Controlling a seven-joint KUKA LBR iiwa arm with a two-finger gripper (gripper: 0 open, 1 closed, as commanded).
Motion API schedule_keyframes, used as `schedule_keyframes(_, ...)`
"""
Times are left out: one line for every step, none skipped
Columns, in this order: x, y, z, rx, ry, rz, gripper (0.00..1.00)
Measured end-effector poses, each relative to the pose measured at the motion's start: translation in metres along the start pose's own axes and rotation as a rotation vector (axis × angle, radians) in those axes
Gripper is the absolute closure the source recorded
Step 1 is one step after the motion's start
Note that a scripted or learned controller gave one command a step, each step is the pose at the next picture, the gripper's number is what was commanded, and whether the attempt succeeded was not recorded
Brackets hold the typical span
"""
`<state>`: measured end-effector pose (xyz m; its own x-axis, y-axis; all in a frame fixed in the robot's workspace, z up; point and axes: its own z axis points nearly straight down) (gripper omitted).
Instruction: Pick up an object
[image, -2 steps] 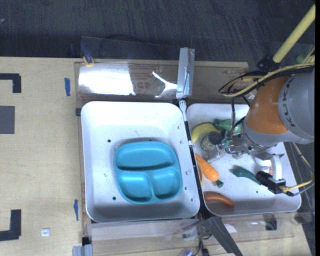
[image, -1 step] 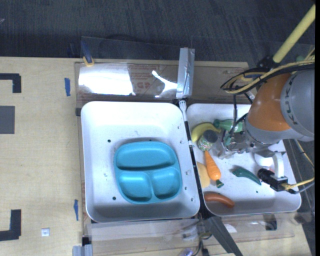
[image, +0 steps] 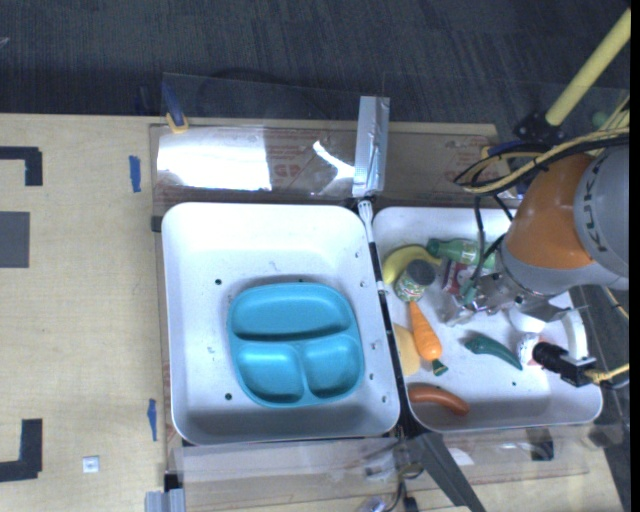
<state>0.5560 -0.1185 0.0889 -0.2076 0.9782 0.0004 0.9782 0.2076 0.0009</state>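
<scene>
The grey arm's hand (image: 468, 298) hangs low in the right-hand shallow white bin (image: 500, 410); I cannot tell how it stands. At its eight o'clock lies a small orange plastic carrot (image: 426, 336), a dark green pepper-shaped toy (image: 492, 349) at five. The left white bin (image: 190, 260) holds a blue three-part plastic tray (image: 295, 340).

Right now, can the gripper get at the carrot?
Probably yes. The carrot lies uncovered in the right bin, with the gripper just beside it. The banana and sausage lie close, so a clean approach from above looks tight.
</scene>
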Motion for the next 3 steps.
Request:
schedule_keyframes(-0.013, -0.075, -0.026, 0.001, 0.000, -0.132, 1.00)
schedule_keyframes(-0.026, -0.082, 0.001, -0.003, 0.002, 0.178, 1.00)
schedule_keyframes(-0.063, -0.092, -0.008, 0.000, -0.002, 0.443, 1.00)
